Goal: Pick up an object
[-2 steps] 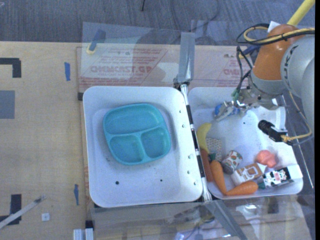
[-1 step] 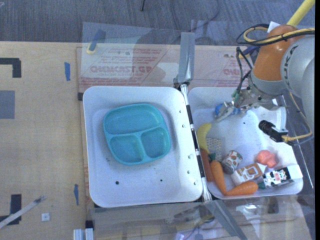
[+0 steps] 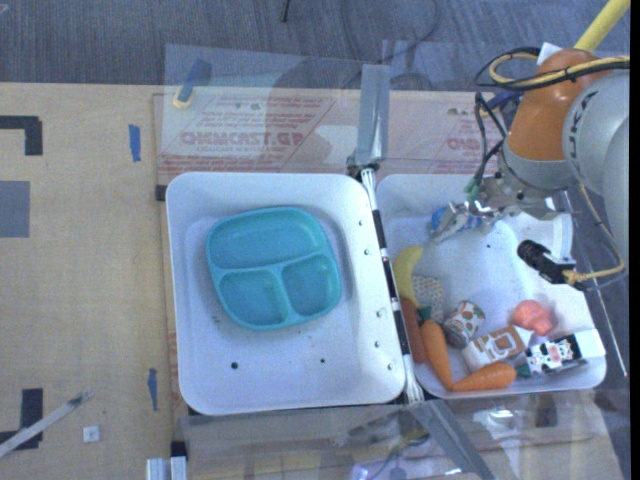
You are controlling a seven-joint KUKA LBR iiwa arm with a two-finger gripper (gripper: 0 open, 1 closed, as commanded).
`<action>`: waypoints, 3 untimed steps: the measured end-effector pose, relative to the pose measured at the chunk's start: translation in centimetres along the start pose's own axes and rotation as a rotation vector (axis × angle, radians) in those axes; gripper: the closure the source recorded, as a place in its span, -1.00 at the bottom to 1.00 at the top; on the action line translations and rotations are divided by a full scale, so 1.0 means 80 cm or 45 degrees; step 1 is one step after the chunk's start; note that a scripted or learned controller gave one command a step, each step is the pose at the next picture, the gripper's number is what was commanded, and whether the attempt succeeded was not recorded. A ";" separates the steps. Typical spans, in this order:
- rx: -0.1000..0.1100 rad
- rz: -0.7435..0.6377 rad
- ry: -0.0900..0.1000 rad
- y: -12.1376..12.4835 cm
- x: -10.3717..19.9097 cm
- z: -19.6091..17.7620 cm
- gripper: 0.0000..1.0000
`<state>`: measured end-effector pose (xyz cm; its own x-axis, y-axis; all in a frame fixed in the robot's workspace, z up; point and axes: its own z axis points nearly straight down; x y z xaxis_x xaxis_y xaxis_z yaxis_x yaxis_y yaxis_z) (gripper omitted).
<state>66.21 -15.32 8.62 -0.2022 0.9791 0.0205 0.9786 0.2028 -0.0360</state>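
Claw [image 3: 462,214] over right bin [image 3: 590,368]; grip state undeterminable. Near carrot [image 3: 487,376] judged light, rigid, smooth: grasp mid-body, across its width.

The table [image 3: 80,298] looks like pale, matt wood. Both bins, left [image 3: 190,368] and right [image 3: 400,193], are smooth white plastic with a soft sheen. The teal tray [image 3: 270,266] is smooth plastic, faintly glossy. The carrots [image 3: 455,363] look like matt orange plastic. The arm [image 3: 600,138] has a smooth grey shell and a glossy orange band [image 3: 540,118]. The floor [image 3: 120,8] is rough grey carpet.
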 end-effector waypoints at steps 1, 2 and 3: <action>0.000 0.022 0.003 -0.001 -0.008 0.000 -1.00; 0.009 0.023 0.002 -0.003 -0.010 -0.007 1.00; -0.048 0.139 -0.024 0.018 0.073 -0.136 1.00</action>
<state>66.85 -9.46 19.54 -0.0949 0.9955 -0.0006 0.9955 0.0949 0.0008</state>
